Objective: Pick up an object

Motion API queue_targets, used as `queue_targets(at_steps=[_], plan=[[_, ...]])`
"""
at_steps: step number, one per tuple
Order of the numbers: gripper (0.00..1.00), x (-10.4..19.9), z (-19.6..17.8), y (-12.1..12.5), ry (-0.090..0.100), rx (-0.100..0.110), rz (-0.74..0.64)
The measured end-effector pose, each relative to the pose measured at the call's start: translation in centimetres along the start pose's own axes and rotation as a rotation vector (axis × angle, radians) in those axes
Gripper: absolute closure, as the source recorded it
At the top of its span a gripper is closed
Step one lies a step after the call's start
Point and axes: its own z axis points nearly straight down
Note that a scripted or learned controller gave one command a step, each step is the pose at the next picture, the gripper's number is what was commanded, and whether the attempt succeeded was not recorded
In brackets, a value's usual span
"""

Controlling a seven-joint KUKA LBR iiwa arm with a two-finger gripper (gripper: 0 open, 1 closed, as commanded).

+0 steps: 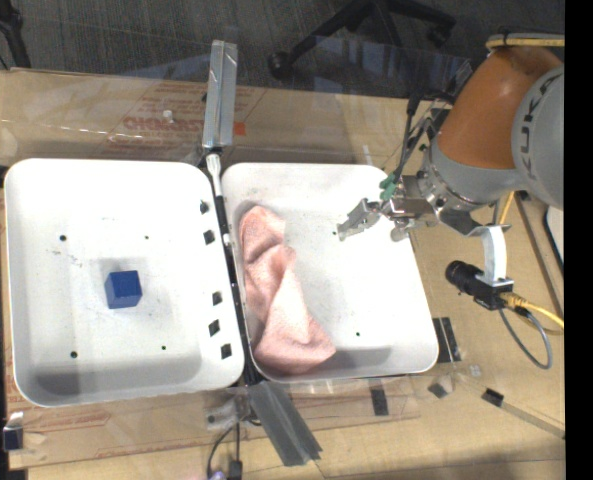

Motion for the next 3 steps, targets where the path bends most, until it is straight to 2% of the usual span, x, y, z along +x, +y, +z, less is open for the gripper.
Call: queue_targets(at_steps=[1,2,3], plan=[[0.0,1.8,15.1,0.2,0.0,0.0,-0.099],[1.0,1.7,14.3,0.2,0.0,0.004,-0.103],[1.0,1.0,5.5,5.5,-0.003,-0.005,-0.362]])
